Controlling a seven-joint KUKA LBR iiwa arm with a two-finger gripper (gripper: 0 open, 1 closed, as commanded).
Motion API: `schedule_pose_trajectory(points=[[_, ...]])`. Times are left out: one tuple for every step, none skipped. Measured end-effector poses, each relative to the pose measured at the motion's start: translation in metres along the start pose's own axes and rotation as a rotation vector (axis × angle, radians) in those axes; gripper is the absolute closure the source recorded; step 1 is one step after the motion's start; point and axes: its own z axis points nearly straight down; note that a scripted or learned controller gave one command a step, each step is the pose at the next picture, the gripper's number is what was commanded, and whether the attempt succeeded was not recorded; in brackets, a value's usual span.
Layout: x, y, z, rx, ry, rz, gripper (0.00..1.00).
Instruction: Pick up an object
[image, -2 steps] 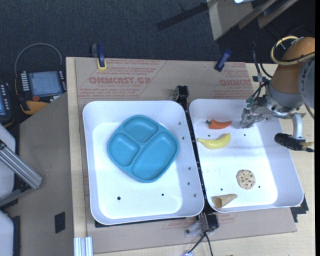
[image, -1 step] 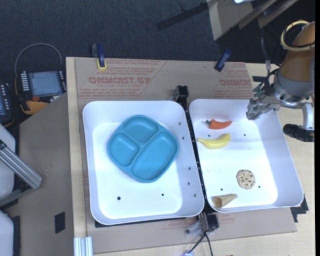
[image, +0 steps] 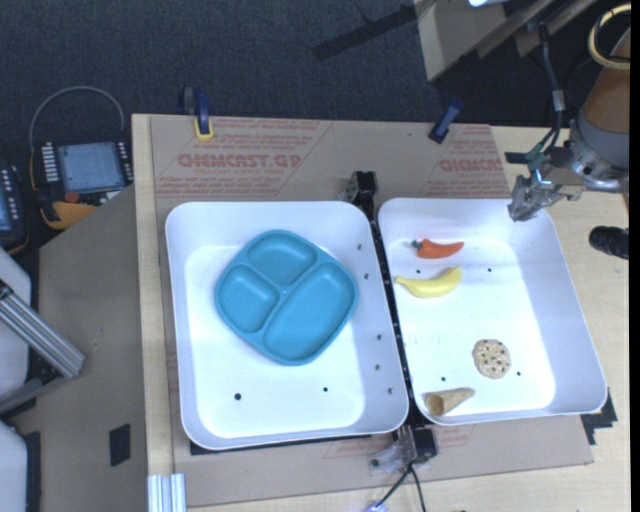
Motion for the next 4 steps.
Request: schedule_pose_trajectory(points=[[0.000,0.002,-0.045,0.002,0.000,0.000,1.00],[0.051,0.007,-0.043,0.010,0.004,-0.004,1.00],[0.103,-0.010,-0.042,0.013,0.005,-0.003,1.00],[0.159,-0.019,-0.046,0.012,0.006,-0.005,1.00]])
